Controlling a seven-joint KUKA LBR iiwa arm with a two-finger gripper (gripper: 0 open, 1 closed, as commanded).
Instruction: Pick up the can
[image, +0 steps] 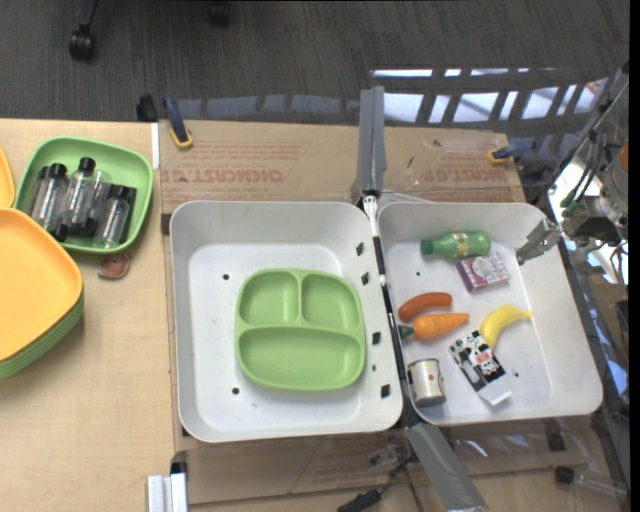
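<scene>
The can (427, 381) is small and silver with a pale label. It rests in the right bin (560, 385), close to the front left corner and by the divider between the bins. My gripper (536, 244) hangs over the far right part of that bin, near its right wall. It is well away from the can, up and to the right, with nothing seen in its hold. The arm reaches in from the right edge.
The right bin also holds a green bottle (456, 244), a pink packet (483, 271), a sausage (425, 304), a carrot (440, 325), a banana (504, 322) and a black-and-white carton (478, 362) beside the can. A green divided plate (300, 330) lies in the left bin (200, 300).
</scene>
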